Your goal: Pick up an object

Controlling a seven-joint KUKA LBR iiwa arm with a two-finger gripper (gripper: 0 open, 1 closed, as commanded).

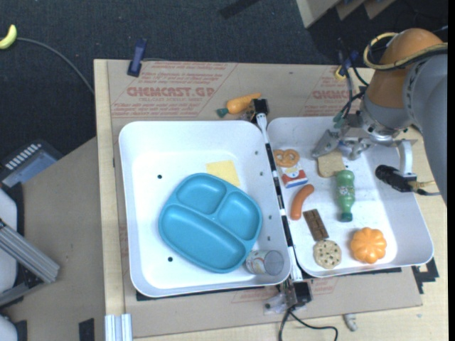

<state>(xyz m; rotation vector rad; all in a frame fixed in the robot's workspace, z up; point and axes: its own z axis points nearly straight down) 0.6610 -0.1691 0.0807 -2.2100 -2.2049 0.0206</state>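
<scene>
Tool [340, 142] hangs low over the right bin's [412, 212] back part, just above a bread slice [329, 165]; its fingers look spread, with nothing between them, though the view is poor there. Near it a green bottle [345, 195] lies along the bin's middle. A pretzel [287, 157], sausage [301, 200], chocolate bar [316, 224] and cookie [328, 253] crowd the left wall; a pumpkin [367, 244] sits by the front rim. Bare floor shows along the right wall. The left bin [142, 190] holds a blue tray [210, 222].
</scene>
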